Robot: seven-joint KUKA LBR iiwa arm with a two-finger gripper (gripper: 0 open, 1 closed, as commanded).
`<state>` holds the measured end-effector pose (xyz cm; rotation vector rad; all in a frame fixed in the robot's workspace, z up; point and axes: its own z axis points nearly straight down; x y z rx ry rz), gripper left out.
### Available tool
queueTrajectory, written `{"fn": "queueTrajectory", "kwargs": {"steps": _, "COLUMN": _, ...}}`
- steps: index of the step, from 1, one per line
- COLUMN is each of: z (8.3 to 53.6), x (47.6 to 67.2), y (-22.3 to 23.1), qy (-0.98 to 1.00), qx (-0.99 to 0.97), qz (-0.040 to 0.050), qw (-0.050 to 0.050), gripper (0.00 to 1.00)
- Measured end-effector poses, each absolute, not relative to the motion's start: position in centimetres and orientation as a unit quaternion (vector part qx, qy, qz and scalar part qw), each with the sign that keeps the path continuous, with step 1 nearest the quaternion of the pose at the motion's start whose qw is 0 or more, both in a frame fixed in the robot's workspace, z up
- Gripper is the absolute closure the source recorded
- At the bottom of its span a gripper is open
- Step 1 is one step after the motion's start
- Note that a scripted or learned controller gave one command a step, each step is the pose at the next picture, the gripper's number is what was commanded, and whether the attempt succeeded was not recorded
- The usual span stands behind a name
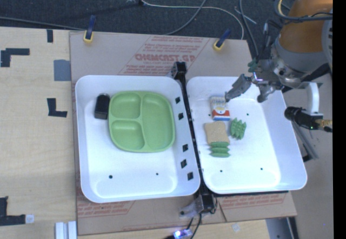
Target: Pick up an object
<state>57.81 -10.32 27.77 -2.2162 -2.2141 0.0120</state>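
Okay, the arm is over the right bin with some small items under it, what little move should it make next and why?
Probably lower the gripper a little toward the small white and orange carton. The jaws stand open with nothing between them, above the right bin. The carton lies just beside them at the near end of the cluster, with the tan sponge-like block and green toy pieces farther off.

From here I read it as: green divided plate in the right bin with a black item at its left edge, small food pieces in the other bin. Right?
One thing is off: the green plate lies in the left bin, not the right one. The black item does sit at its left edge, and the small food pieces are in the other bin, the right one. The camera view shows this.
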Motion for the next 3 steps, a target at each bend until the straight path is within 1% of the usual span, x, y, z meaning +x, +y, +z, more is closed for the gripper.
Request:
{"fn": "queueTrajectory", "kwargs": {"steps": 1, "z": 28.3, "x": 58.0, "y": -10.3, "qy": -0.708, "qx": -0.707, "qz": 0.0006, "qw": 0.000, "gripper": 0.00}}
{"fn": "queueTrajectory", "kwargs": {"steps": 2, "z": 22.3, "x": 57.5, "y": -11.0, "qy": -0.707, "qx": -0.707, "qz": 0.0029, "qw": 0.003, "gripper": 0.00}}
{"fn": "queueTrajectory", "kwargs": {"steps": 3, "z": 16.3, "x": 57.0, "y": -11.8, "qy": -0.707, "qx": -0.707, "qz": 0.0028, "qw": 0.003, "gripper": 0.00}}
